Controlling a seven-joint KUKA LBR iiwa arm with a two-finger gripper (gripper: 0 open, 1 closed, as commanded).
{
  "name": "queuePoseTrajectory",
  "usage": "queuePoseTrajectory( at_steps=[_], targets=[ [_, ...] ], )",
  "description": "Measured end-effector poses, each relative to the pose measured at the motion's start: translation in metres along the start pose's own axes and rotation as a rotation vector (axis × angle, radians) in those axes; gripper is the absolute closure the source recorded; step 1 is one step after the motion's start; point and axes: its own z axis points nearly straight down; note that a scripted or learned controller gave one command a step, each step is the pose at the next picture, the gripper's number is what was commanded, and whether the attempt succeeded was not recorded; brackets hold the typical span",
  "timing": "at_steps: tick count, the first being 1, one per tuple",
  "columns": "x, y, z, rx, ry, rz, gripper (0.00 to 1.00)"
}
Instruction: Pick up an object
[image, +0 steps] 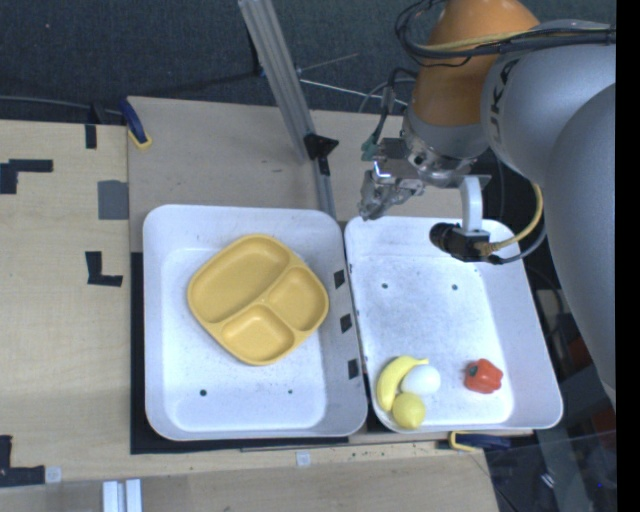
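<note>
At the upper right of the frame, the grey arm (560, 110) with its orange band (465, 50) is seen reaching in, and the gripper (375, 205) is hung over the far left corner of the right bin (500, 300), just above its rim. How far the claw is open cannot be told, since its tip is small and blurred against the bench; nothing can be made out in its hold. A black cable fitting (455, 240) with a yellow lead is seen just right of the gripper, over the far edge of the same bin.

Toward the lower middle of the frame, at the near left corner of the right bin, three things are clustered and touching: a banana (393, 375), a white egg (422, 380) just right of it, and a lemon (408, 410) below both. A red pepper (483, 376) is set apart to their right, near the bin's near edge. All four lie well apart from the gripper.

Left of centre, the left bin (170, 400) is occupied by a yellow tray (257, 298) with three compartments, laid at a slant.

A grey metal bar (285, 90) is seen slanting down from the top of the frame to the bins' far edge. Black tape marks (100, 268) are seen on the bench at the left. No writing, label or brand can be read anywhere.
</note>
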Motion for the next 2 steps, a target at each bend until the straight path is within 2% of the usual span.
queuePoseTrajectory(
  at_steps=[2],
  targets=[
    [0.093,-0.048,0.011,0.002,-0.001,0.000,1.00]
  ],
)
